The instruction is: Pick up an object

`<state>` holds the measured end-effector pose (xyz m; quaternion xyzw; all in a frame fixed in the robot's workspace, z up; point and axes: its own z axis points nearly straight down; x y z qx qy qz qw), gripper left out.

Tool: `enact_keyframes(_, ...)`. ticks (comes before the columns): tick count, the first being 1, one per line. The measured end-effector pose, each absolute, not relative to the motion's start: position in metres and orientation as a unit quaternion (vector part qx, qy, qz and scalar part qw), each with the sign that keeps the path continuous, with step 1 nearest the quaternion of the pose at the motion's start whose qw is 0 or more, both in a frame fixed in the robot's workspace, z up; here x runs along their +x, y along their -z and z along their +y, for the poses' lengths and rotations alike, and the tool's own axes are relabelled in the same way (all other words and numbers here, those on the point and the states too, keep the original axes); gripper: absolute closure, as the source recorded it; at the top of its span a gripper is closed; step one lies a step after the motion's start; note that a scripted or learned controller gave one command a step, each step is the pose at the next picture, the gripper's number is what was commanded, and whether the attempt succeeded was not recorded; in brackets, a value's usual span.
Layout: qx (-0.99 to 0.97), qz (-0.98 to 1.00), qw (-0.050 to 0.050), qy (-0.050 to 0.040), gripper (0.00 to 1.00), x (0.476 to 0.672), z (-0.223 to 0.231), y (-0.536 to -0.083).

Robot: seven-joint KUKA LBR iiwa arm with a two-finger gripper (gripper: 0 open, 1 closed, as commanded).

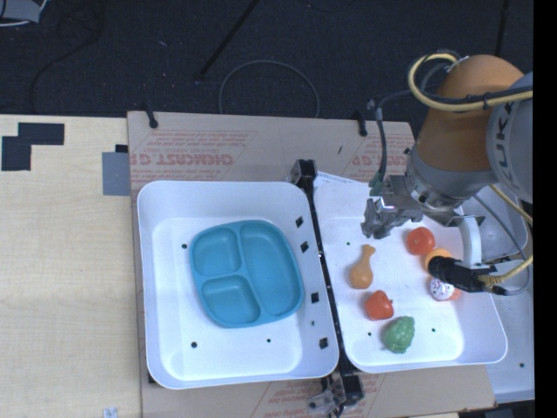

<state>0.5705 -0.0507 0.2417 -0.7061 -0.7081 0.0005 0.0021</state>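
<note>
Toys crowd right bin [487,342]: orange drumstick-shaped piece [362,268] mid-bin, red tomato [419,240], red pepper [379,305] and green lump [399,334] close by; gripper [379,219] hovers just above drumstick, nothing visibly held, jaw state unclear; off-centre descent likely nudges neighbours or closes on air.

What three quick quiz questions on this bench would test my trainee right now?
1. True or false: the blue divided plate lies in the left bin.
2. Which item lies nearest the right bin's front edge: A) green piece, B) orange drumstick-shaped toy, C) red round item?
3. Fill in: the hand hangs over the ___ bin.

Key: 1 true; 2 A; 3 right.
</note>
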Motion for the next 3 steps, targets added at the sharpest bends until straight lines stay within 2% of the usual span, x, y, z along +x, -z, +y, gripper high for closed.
enact_keyframes(1, -0.705, -0.709, 0.002, -0.0001, 1.0, 0.581, 0.003, -0.246)
enact_keyframes(3, -0.706, -0.708, 0.001, -0.0006, 1.0, 0.624, 0.105, -0.233)
